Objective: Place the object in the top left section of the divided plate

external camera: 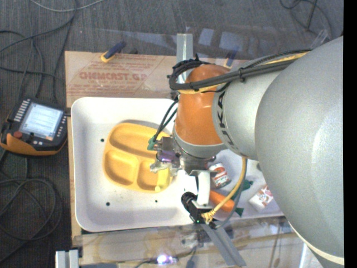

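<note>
**Gripper low over the plate's right edge**

The gripper hangs at the right edge of the yellow divided plate in the left bin; the wrist blocks the view, so its state cannot be told. No carried object can be made out. The target section lies toward the frame's upper left of the gripper. The arm covers most of the right bin.

- A black and orange handheld control pendant with a lit screen lies on the dark carpet left of the bench.
- A brown cardboard sheet with faded red lettering lies under the left white bin.
- A blue and yellow clamp sits at the cardboard's top edge.
- Thin cables trail over the carpet.
- A small red and white can and a white carton lie in the right bin.
</note>
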`<state>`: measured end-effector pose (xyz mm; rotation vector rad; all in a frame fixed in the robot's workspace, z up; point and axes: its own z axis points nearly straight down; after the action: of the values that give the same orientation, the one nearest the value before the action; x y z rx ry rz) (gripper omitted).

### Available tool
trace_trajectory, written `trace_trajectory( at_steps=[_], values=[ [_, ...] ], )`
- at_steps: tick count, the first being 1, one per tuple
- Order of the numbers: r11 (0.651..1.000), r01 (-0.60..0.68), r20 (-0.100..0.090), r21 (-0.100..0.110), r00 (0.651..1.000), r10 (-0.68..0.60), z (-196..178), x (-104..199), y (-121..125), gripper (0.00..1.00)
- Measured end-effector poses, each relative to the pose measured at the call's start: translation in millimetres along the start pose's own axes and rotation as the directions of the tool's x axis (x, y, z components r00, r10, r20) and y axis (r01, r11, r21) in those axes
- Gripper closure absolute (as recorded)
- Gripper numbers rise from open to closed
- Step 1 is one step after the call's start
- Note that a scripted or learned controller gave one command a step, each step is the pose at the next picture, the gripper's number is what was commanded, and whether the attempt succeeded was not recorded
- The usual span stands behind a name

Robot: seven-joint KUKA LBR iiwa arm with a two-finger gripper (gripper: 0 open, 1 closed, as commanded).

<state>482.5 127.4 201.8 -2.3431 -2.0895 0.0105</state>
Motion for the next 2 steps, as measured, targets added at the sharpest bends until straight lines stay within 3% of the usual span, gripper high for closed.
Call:
trace_trajectory(
  at_steps=[1, 2],
  values=[
    [0.979, 0.203, 0.002, -0.004, 0.979, -0.203, -15, -26, 5, 1.0],
    [0.971, 0.241, 0.002, -0.005, 0.971, -0.241, -78, -76, 74, 1.0]
  ],
)
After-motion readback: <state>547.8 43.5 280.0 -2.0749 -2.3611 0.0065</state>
